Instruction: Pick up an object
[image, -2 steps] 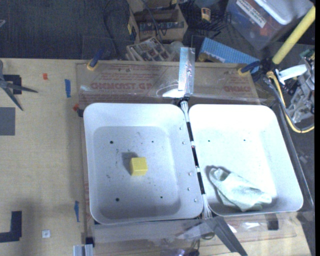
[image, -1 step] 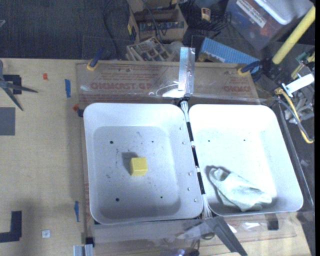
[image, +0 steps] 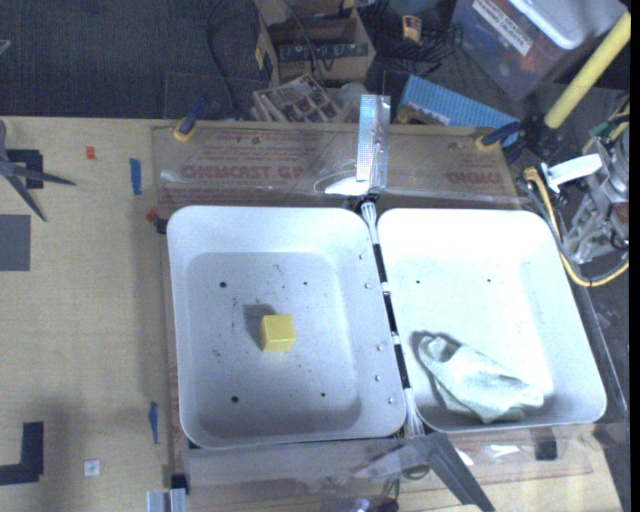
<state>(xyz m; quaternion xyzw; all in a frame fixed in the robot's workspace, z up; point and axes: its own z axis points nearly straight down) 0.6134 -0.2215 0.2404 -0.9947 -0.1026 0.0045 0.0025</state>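
Note:
A small yellow block (image: 278, 332) lies near the middle of the left bin (image: 200, 250), casting a short shadow to its left. A crumpled white and pale green cloth (image: 478, 384) rests in the near part of the right bin (image: 500, 250), close to the bin's front rim.
The two bins meet along a ridge (image: 385, 310) at the centre. A clear panel (image: 270, 165) and a metal post (image: 372, 140) stand behind them. Cables and hardware (image: 590, 215) crowd the right edge. Bare wooden bench (image: 80, 300) lies to the left.

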